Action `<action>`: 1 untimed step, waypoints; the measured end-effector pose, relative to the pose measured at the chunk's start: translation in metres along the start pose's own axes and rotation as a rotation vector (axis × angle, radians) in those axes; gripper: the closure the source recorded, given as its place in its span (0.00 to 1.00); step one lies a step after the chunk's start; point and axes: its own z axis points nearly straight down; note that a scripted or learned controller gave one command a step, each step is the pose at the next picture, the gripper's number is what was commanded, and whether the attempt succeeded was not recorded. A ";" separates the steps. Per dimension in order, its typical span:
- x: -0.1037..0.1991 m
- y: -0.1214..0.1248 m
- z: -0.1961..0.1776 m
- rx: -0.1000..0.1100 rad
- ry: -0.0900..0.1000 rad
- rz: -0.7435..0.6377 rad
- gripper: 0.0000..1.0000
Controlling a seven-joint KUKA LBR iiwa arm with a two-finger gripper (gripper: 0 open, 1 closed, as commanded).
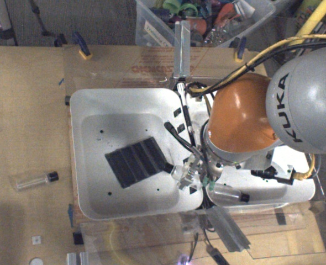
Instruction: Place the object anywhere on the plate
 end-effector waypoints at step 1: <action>0.049 0.085 -0.014 0.000 0.000 -0.042 1.00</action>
